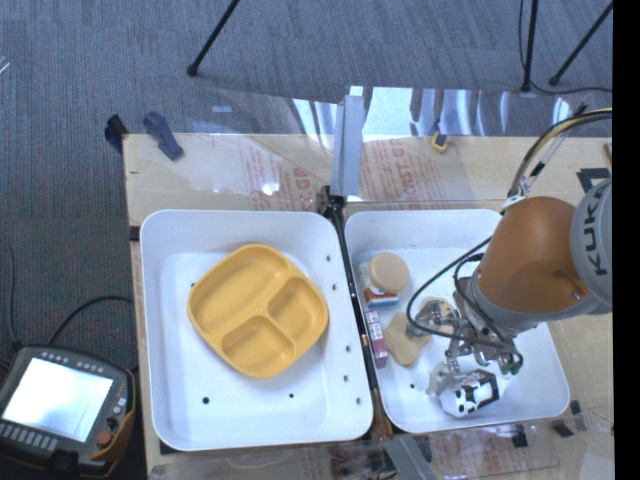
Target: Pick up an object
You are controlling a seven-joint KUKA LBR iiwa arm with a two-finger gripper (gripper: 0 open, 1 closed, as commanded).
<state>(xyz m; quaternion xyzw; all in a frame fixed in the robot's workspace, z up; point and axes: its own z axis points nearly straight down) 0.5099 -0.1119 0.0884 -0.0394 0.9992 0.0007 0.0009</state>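
My gripper (470,373) hangs low over the front of the right bin (440,230), under the orange wrist band. Just below its fingertips lies a small black-and-white toy (472,395) near the bin's front wall. A tan cookie-like piece (404,339) lies to the gripper's left. A round tan bun-shaped item (388,271) sits further back, beside a narrow pink and red packet (376,330) along the left wall. Another small item (434,314) is partly hidden by the arm. Nothing is visibly between the fingers.
The left bin (170,408) holds a yellow divided plate (258,309) in its middle. A metal post (347,143) rises behind the wall between the bins. A handheld control pendant (62,405) lies on the floor at the lower left.
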